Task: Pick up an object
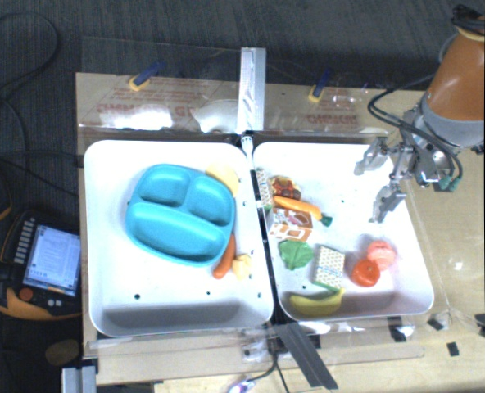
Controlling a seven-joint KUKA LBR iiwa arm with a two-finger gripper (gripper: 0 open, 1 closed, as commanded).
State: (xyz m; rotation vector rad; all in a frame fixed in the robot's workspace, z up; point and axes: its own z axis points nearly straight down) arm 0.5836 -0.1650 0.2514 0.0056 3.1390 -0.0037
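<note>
Two white bins side by side, smooth plastic, shallow, rounded corners. Left bin [103,301], frame centre-left: big blue tray [181,211], glossy moulded plastic, three compartments, tilted with its upper edge raised. Orange carrot [226,256], tapered, leans against the tray's lower right edge, tip down near a small yellow piece [242,264]. Another yellow item [222,177] pokes out at the tray's upper right.

Right bin [414,293], frame centre-right, holds the pick candidates, mostly toy food. Along its left wall: printed carton [292,219], orange and white, print too small to read, with an orange carrot-like piece [296,205] across it and a brown item [279,185] above. Green leafy piece [296,255], matte, lobed, below the carton. Patterned box [328,264], white with small dots, just right of the green piece. Banana [316,301], yellow, curved, at the lower edge. Red-orange rounded item [365,273] touching a pink rounded one [382,252], lower right of the bin.

Gripper [386,188], metal, grey, upper right of frame, over the right bin's upper right corner; fingers spread apart, released, nothing between them. Well apart from all the items. Orange band [464,76] above the wrist.

Bench back: clear sheet with faint red printing, unreadable, held by two blue-yellow clips [144,76]. Handheld device with lit screen [42,260] at frame lower left.
</note>
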